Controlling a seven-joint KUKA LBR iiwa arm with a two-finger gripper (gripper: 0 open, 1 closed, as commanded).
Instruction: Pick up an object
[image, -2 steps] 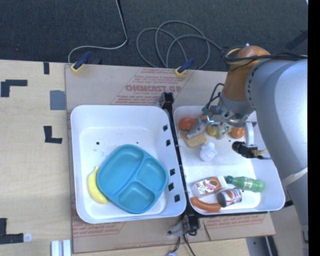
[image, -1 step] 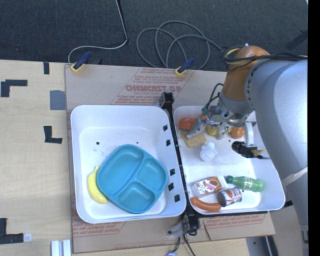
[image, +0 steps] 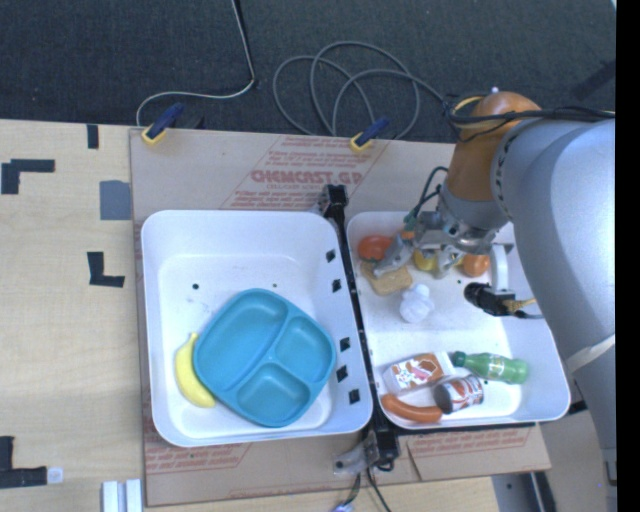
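End effector low in right bin among toy food, grip state unclear, arm reaching from right

Grey arm reaching in from the right side of the view, broad and filling much of that edge. Orange band above the wrist, wrist bent downward toward the far part of the right-hand bin. Pincer low among the items there, pointing down; finger state too cluttered to tell.

Fixed overhead camera, slanted down on bins
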